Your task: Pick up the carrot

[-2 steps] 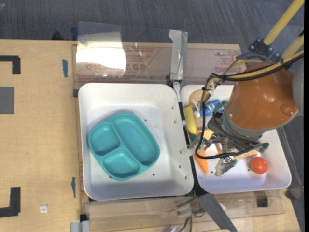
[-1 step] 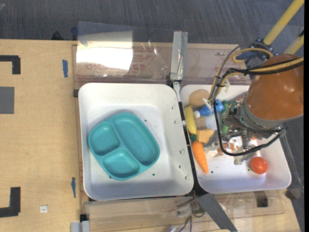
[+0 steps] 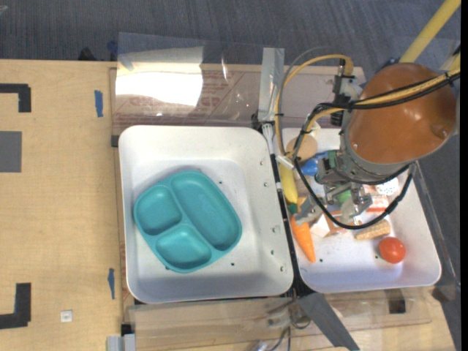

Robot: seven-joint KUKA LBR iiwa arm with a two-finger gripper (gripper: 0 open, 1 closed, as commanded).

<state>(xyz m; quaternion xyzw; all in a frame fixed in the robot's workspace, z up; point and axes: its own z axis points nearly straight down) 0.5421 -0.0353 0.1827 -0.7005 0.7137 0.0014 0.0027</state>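
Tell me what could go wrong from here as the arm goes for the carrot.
1. The carrot lies against the right bin's left wall, so one side of the gripper may hit the wall.
2. The banana lies just above it along the same wall and could be nudged or grabbed instead.
3. Black cables hang low nearby and may snag.

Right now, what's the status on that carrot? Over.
Tool low over right bin, grip unclear. Carrot lying free by bin's left wall. Banana just behind it, tomato off right.
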